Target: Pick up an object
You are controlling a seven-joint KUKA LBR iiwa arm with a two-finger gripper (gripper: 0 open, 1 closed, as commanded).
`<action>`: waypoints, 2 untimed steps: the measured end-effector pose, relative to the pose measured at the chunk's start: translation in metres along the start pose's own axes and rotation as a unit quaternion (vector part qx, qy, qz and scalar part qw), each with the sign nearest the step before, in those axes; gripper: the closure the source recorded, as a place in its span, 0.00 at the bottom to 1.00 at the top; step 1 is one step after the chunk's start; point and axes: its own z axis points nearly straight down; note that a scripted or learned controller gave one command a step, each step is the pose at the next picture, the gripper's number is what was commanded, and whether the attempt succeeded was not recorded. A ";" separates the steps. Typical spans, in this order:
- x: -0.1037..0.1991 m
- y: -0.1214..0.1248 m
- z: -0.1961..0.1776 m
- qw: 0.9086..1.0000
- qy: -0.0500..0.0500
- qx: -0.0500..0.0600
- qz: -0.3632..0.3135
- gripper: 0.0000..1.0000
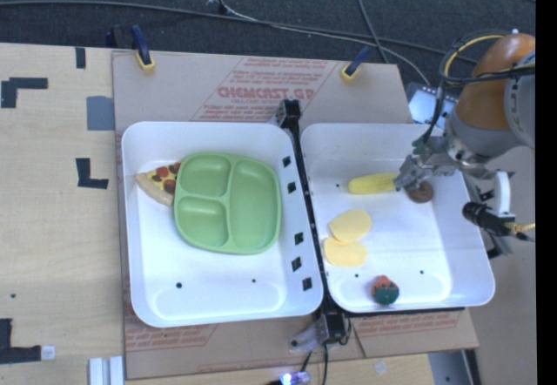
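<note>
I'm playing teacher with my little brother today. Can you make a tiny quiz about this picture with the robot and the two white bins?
1. True or false: the green divided plate lies in the left bin.
2. Which toy sits closest to the gripper? A) the pizza slice B) the yellow banana C) the small red and green toy
3. Fill in: the two pale yellow chips lie in the ___ bin.

Key: 1 true; 2 B; 3 right.
</note>
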 end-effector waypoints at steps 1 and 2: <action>0.002 0.005 -0.063 1.000 0.000 -0.003 0.001 1.00; -0.008 0.006 -0.115 1.000 -0.001 -0.003 0.001 1.00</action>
